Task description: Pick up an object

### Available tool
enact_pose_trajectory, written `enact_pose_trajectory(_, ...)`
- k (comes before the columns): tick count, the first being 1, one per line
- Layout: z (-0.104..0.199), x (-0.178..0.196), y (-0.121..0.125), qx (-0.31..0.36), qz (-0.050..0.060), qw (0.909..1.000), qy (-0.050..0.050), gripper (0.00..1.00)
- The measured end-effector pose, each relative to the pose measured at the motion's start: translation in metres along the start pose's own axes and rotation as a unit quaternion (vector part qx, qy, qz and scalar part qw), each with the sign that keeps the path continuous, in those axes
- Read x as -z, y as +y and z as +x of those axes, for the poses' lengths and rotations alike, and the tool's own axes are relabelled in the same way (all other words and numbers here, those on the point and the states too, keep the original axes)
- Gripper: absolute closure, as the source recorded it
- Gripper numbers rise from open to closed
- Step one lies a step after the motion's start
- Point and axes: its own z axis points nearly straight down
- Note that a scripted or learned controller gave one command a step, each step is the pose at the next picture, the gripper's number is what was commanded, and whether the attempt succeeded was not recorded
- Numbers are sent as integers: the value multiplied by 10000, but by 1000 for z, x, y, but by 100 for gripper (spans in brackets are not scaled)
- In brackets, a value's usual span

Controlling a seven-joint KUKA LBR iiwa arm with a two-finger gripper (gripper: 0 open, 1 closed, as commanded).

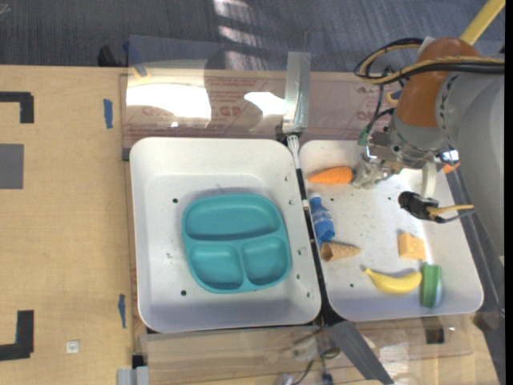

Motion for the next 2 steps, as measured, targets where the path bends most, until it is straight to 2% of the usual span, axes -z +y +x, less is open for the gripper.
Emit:
enact_pose_trajectory(1, -10, -1, 0, -39, -33, 10000, -71, 0)
enact_pose_trajectory(2, -23, -2, 1, -876, 73, 9961, 4, 0)
